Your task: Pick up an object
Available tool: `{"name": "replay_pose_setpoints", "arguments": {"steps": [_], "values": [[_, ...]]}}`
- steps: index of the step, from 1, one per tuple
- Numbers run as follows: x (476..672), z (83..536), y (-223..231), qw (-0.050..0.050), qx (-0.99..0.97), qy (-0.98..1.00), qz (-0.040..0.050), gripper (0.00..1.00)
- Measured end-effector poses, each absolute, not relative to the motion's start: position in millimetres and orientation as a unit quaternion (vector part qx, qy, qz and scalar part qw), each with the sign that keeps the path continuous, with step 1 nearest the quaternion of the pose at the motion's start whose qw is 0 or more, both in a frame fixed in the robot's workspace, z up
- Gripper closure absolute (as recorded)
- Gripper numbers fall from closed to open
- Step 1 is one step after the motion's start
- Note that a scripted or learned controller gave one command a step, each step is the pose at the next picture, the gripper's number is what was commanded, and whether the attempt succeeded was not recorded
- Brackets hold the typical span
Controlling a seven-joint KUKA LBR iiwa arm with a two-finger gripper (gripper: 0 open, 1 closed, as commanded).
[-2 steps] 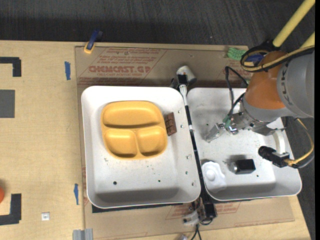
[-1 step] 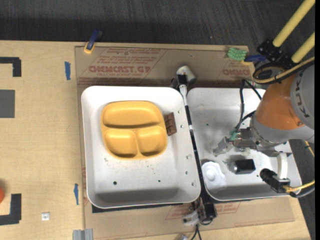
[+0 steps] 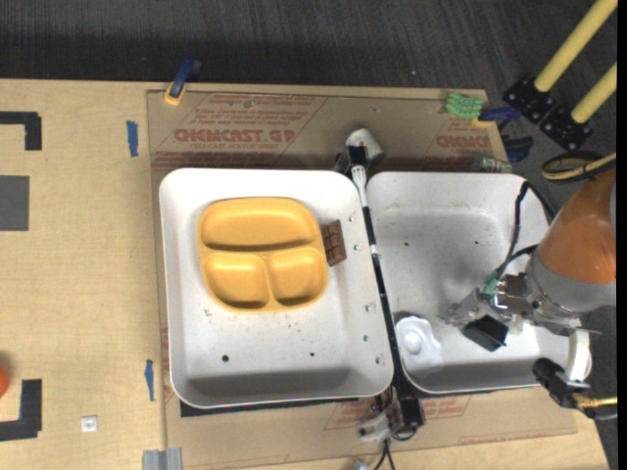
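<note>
2 shallow white bins are seen side by side on a cardboard sheet [image 3: 245, 130] laid over the bench. The left bin [image 3: 196, 351] contains a yellow compartment tray [image 3: 263, 252], which lies flat in the upper half of the bin and is divided into 1 long compartment and 2 smaller ones. A small brown block [image 3: 332, 242] rests just beside the tray's right edge, close to the bin's right wall.

The right bin [image 3: 441, 218] contains a small white object [image 3: 413, 340], located in the lower left corner, near the wall shared with the left bin.

The arm [image 3: 584, 253] is positioned over the right side of the right bin, entering from the right, with the orange band visible above the wrist. The gripper [image 3: 482, 319] is lowered into the bin's lower half, to the right of the white object and apart from it. The opening of the gripper cannot be determined from this view, and no object can be identified between its tips.
</note>
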State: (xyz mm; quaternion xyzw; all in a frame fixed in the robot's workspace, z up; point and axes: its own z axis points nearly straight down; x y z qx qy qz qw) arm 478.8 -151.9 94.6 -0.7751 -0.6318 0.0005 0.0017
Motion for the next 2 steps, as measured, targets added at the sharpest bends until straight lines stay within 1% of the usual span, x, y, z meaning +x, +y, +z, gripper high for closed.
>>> {"name": "replay_pose_setpoints", "arguments": {"steps": [1, 2], "values": [[541.9, 85, -93, -0.002, -0.708, -0.706, -0.0016, 0.0], [484.5, 85, -100, 0.0, -0.675, -0.738, -0.0003, 0.0]]}}
